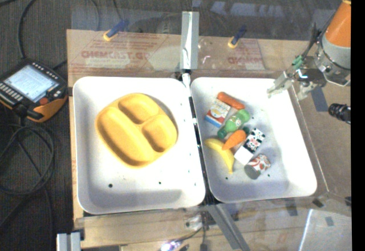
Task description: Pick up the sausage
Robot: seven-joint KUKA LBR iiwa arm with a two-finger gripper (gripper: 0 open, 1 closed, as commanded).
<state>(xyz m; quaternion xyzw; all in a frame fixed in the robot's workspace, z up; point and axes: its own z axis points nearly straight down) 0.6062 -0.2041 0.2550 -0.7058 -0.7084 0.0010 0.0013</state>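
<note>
The sausage (231,100), a short red-orange link, lies at the far end of a pile of toy food in the right bin (285,147). It touches a small carton (218,113) just below it. My gripper (287,89) hovers over the bin's far right corner, well to the right of the sausage and apart from it. It is open, with nothing between its fingers.
Packed near the sausage are a green bottle (232,123), a carrot (234,140), a banana (222,153), a cow-patterned cube (255,140), a white block (243,156) and a can (258,165). A yellow divided plate (137,128) sits in the left bin (85,187).
</note>
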